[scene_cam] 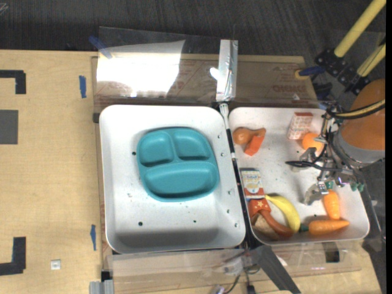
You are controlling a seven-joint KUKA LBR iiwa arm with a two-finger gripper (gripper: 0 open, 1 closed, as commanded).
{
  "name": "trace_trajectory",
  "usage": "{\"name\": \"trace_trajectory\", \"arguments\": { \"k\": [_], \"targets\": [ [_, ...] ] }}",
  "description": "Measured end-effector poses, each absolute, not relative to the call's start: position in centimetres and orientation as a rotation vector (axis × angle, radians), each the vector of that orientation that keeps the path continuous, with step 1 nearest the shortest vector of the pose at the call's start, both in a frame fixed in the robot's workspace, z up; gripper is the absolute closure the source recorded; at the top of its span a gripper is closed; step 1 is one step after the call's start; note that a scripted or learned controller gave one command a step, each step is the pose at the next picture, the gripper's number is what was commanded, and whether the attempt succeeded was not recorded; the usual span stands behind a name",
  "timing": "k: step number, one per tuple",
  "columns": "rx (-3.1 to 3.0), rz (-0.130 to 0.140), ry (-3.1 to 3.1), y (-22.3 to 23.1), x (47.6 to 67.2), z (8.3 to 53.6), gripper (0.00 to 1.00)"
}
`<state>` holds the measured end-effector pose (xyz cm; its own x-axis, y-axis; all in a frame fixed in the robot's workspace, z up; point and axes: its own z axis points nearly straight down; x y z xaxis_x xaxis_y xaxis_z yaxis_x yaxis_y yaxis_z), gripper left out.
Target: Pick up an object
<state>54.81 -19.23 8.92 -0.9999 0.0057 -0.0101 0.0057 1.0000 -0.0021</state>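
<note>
The right bin [272,118] holds several toy foods. A yellow banana [285,210] lies at the front, with a long carrot [328,226] to its right and a short carrot [332,204] just above that. My gripper [320,185] is low in the bin's right part, right beside the short carrot's left top. An orange fruit [312,143] and a small pink-and-white carton [299,125] lie behind the gripper. The arm's orange band [369,124] hangs over the bin's right edge.
A teal divided plate [177,163] sits in the left bin [116,182]. In the right bin, an orange pepper-like piece [249,138] lies near the divider, with a white packet [251,181] and red and brown items [264,216] in front of it. Yellow bars [361,23] cross the back right.
</note>
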Motion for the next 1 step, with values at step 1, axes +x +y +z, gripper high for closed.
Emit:
{"name": "trace_trajectory", "arguments": {
  "k": [1],
  "targets": [
    [0.330,0.000,3.117,-18.69,64.00,8.81,0.00]
  ]
}}
